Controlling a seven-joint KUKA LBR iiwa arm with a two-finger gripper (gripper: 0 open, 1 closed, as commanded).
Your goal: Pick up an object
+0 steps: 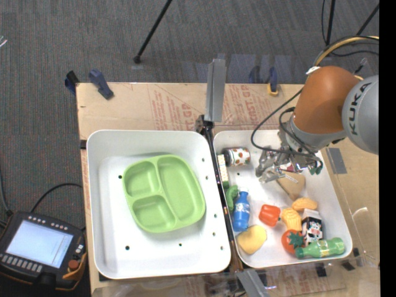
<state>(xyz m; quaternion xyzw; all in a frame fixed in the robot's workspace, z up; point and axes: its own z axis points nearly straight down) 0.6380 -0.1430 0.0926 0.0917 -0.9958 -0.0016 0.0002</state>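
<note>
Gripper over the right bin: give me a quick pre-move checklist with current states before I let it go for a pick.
1. Gripper is over the right bin: ok.
2. Finger opening: cannot tell.
3. Something already held: cannot tell; the tan wedge lies right beside it.
4. Targets present: ok; small can, blue bottle, orange pepper, yellow piece.
5. Items spaced for a clean grasp: not ok; lower right corner is crowded.
6. Green divided plate sits in the left bin, away from the arm: ok.

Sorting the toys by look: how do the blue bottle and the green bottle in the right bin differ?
The blue bottle lies near the bin's left wall, pointing up the picture; the green bottle lies crosswise at the near right corner. The blue bottle has a white cap; the green bottle is green throughout. Both lie flat in the right bin.
</note>
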